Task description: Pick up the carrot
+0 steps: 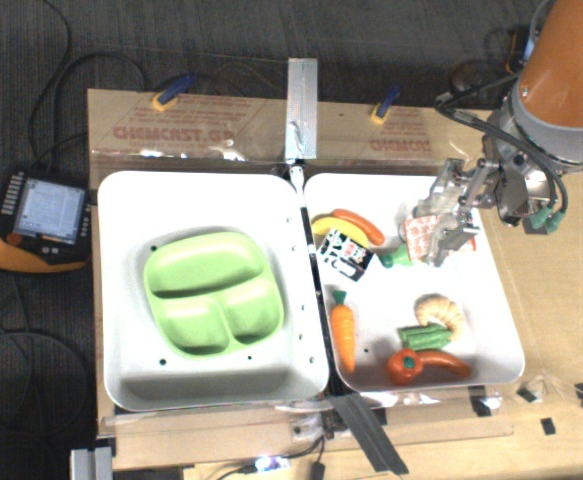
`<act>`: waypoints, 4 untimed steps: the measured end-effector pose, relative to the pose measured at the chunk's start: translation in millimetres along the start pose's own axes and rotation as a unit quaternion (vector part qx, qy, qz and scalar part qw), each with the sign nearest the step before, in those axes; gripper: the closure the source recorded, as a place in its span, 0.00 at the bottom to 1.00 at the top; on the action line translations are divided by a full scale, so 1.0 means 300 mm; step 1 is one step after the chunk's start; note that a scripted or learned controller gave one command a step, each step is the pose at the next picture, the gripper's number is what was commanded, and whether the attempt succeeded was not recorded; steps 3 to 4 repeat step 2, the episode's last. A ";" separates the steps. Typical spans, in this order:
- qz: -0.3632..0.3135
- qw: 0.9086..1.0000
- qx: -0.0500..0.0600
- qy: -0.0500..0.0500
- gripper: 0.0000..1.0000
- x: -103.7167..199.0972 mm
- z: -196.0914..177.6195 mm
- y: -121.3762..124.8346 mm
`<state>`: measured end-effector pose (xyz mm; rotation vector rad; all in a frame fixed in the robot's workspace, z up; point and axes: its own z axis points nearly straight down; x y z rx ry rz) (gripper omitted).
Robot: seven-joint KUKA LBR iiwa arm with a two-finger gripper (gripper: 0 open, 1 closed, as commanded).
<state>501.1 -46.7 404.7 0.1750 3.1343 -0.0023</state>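
The carrot [343, 336] is orange with a small green top and lies lengthwise by the left wall of the right bin [496, 308], leaf end toward the back. My gripper [443, 224] hangs over the back of that bin, up and to the right of the carrot and well apart from it. Its fingers [460, 230] look spread, so it is open, and nothing is clearly held between them. A pink-and-white item [419, 236] sits just beneath it.
The right bin also holds a yellow banana [324, 226], an orange-red sausage [362, 225], a black-and-white box [346, 255], a small green piece [394, 259], a beige croissant [441, 311], a green pod [426, 336] and a red pepper [426, 365]. A green divided plate [214, 290] lies in the left bin [121, 368].
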 end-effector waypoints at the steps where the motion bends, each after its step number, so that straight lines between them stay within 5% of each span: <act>1: -0.114 0.994 0.000 -0.001 1.00 -0.206 -0.097 0.027; 2: -0.206 0.979 0.000 -0.001 1.00 -0.519 -0.098 -0.041; 4: -0.206 0.979 0.000 -0.001 1.00 -0.519 -0.098 -0.041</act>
